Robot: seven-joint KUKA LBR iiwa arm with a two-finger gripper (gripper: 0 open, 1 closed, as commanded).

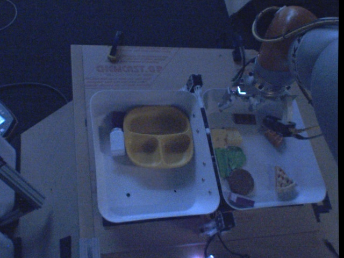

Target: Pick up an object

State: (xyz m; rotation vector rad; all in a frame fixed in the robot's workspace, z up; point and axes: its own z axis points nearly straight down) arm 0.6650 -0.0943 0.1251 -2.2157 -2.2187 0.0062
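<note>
My gripper [251, 97] hangs over the far end of the right bin [263, 160], under the orange-banded wrist. Just below it lies a dark brown rectangular piece [244, 119], and an orange-brown item [274, 137] sits to its right. Further forward in the same bin are a pale yellow block [226, 138], a green leafy piece [230, 159], a round brown disc [241, 181] and a triangular wedge [283, 179]. The dim light hides how the gripper stands, and I see nothing held in it.
The left bin [156, 206] holds a yellow divided plate [157, 136] with a small white bottle [116, 141] beside its left edge. A small purple piece [243, 201] lies at the right bin's near rim. Cables trail off the wrist towards the right.
</note>
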